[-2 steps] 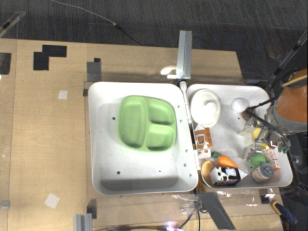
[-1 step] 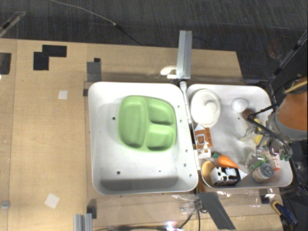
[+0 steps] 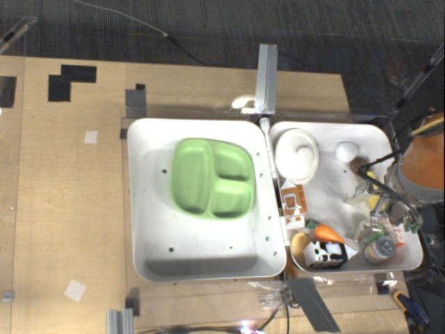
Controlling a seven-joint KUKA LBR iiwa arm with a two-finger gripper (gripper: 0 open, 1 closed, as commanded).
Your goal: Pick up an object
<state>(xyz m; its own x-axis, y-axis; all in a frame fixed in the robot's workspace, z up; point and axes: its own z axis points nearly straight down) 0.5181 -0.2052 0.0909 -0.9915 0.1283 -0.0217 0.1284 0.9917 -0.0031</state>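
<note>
At the near edge of the right bin [image 3: 410,261] sits a black-and-white patterned object [image 3: 327,255], with an orange carrot-shaped toy [image 3: 324,232] touching its far side and a tan rounded piece [image 3: 300,243] just to its left. Near the bin's right front corner stands a small round can [image 3: 379,250] among what may be a clutter of clear and yellow bits; the detail there is too poor to sort. The gripper [image 3: 379,218] hangs over that clutter, and whether it is spread or closed cannot be told. Above it, the arm [image 3: 421,165] shows its orange band at the right edge. Along the bin's left wall lies a brown-and-white card [image 3: 293,202]. Farther back rest a white bowl [image 3: 297,154] and a small white ball [image 3: 345,152]. The left bin [image 3: 149,256] holds a green divided tray [image 3: 211,177].
</note>
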